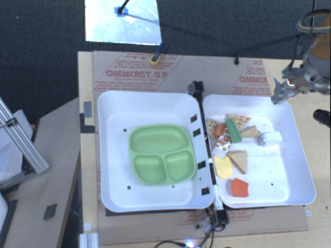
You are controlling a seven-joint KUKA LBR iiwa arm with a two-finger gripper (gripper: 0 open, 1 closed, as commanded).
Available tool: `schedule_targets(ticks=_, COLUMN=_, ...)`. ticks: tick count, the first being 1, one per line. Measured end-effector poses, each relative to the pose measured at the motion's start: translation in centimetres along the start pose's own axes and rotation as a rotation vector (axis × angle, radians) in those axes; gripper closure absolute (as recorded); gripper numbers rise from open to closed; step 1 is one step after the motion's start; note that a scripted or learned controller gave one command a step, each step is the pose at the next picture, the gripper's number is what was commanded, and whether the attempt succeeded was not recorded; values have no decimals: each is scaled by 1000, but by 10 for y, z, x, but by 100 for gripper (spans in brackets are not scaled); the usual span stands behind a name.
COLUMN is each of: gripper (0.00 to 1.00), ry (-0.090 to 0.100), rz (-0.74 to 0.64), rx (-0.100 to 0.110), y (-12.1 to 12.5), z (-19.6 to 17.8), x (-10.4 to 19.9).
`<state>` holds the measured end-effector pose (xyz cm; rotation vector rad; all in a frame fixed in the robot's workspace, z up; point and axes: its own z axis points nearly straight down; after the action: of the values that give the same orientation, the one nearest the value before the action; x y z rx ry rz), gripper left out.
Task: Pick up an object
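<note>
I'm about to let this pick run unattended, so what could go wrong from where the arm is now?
1. The toy food pieces crowd together in the right white bin: the green stick lies against the waffle-patterned wedge, so a grasp may catch two or slip.
2. The flat yellow slice lies low and may be hard to grip.
3. The gripper sits above the bin's far corner and might clip the rim on descent.

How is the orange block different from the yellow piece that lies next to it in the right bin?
The orange block is angular, with straight edges; the yellow piece is rounded. The orange block lies nearer the front wall of the right bin, apart from other things; the yellow piece lies closer to the divider and touches the brown wedge. The orange block looks slightly smaller. Both lie flat on the bin floor, far from the gripper.
</note>
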<state>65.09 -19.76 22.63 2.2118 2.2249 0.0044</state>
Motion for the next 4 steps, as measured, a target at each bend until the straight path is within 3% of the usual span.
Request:
schedule_targets(ticks=2, gripper=100, ry=2, rz=-4, rx=2, y=14, z=-12, x=102)
schedule_targets(ticks=4, gripper=100, ry=4, rz=-4, rx=3, y=0, z=-7, x=205)
